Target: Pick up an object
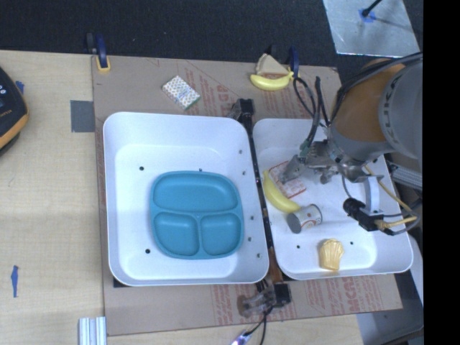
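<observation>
Grey arm (381,113) looms nearest, reaching into the right bin (388,264). Its tool (293,172) sits low by a banana (279,195) and a red-printed packet (295,187); how wide it stands I cannot tell. Nothing looks lifted yet. A cup (305,218) and yellow pastry (330,254) lie nearby; the blue tray (195,214) sits in the left bin (122,135).

A blue three-compartment plastic plate (195,213) lies flat in the left shallow white bin (118,192). Beyond the bins, on the brown cardboard sheet (208,92), a small patterned white packet (180,91) rests near a yellow toy banana (271,82). A black-and-orange device (10,108) sits at the wooden bench's (43,214) left edge.
</observation>
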Controlling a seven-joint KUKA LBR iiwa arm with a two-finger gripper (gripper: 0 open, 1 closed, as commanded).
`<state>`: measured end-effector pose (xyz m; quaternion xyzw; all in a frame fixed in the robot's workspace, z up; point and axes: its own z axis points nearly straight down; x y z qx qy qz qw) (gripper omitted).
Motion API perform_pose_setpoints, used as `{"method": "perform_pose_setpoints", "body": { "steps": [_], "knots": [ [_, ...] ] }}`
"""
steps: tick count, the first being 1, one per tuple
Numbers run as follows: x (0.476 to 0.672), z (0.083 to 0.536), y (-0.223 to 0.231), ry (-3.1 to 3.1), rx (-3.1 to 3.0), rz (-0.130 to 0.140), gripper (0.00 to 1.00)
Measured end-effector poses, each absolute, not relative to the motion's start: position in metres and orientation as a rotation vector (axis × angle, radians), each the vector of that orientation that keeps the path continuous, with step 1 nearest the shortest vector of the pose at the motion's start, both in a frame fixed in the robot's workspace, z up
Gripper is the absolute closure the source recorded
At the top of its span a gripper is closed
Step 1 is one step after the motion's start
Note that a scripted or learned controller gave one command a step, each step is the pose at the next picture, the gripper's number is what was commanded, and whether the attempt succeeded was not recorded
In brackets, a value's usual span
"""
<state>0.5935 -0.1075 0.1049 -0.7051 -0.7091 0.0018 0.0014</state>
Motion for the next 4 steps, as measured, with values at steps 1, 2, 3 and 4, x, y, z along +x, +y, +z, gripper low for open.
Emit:
{"method": "perform_pose_setpoints", "body": {
  "steps": [1,2,3,4],
  "knots": [
    [0.528,0.091,-0.116,-2.225,-2.214,0.006,0.00],
    [0.617,0.092,-0.094,-2.225,-2.216,0.002,0.00],
    [0.635,0.092,-0.106,-2.225,-2.216,0.002,0.00],
    [0.635,0.103,-0.107,-2.229,-2.212,0.003,1.00]
  ]
}}
